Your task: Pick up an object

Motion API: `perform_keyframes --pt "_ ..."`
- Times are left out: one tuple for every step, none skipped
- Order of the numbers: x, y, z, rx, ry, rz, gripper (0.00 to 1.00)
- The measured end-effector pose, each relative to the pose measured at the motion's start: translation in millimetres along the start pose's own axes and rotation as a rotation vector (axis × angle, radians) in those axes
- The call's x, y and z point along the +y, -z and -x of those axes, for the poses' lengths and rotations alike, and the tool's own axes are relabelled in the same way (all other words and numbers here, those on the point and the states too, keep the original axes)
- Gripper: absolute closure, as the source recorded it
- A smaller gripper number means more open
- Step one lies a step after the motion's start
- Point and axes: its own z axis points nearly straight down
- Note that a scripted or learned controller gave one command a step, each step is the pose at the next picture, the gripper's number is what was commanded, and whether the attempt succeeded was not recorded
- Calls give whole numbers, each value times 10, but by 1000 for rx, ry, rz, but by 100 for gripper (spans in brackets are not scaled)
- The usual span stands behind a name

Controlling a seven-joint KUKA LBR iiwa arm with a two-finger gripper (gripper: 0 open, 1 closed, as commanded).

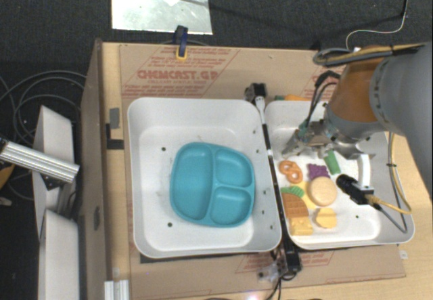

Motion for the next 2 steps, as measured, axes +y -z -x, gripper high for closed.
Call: perform_keyframes --pt "-426 -111 332 -1 -5 -3 0" --pt "425 -127 349 -3 4 0 0"
